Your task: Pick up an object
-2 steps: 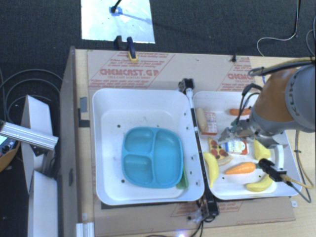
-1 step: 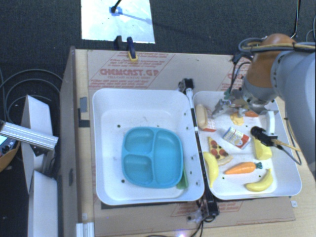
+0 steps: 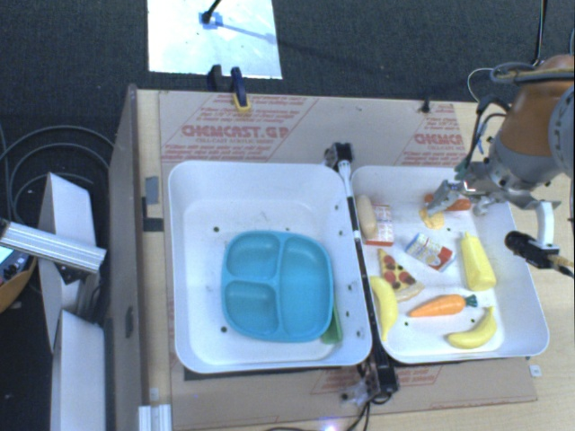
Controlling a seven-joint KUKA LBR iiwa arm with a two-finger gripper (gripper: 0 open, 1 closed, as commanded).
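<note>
Glossy white plastic bins (image 3: 269,180), smooth blue plastic tray (image 3: 277,285), matt cardboard bench (image 3: 269,128)

The right bin (image 3: 526,281) holds the pickable things. A yellow banana (image 3: 474,330) lies curved near its front edge, with an orange carrot (image 3: 437,306) lying flat just behind it, green top toward the right. A yellow corn cob (image 3: 476,260) lies lengthwise near the right side. A pizza slice (image 3: 398,273) sits mid-bin, beside a second yellow piece (image 3: 384,302) along the left wall. A small red-and-white packet (image 3: 429,251) lies tilted in the middle, another (image 3: 382,224) further back beside a pale roll (image 3: 366,215). A small orange-and-yellow item (image 3: 440,209) lies at the back.
</note>
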